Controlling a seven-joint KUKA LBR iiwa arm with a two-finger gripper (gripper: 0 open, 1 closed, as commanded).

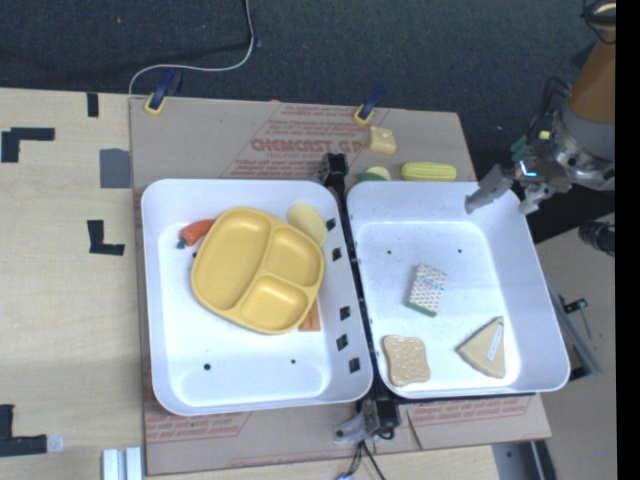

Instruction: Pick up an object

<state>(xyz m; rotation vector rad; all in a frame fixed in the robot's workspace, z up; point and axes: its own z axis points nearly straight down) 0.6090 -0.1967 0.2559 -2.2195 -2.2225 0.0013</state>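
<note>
The picking has not really started yet, I think. The arm next has to come down over one thing and close on it.

The left bin holds a big yellow tray, with a yellow fruit and something orange peeking out beside it.

The right bin holds a speckled sponge, a piece of toast and a wedge of cheese.

The gripper hangs over that bin's far right corner, holding nothing. I cannot tell how it is set.
</note>
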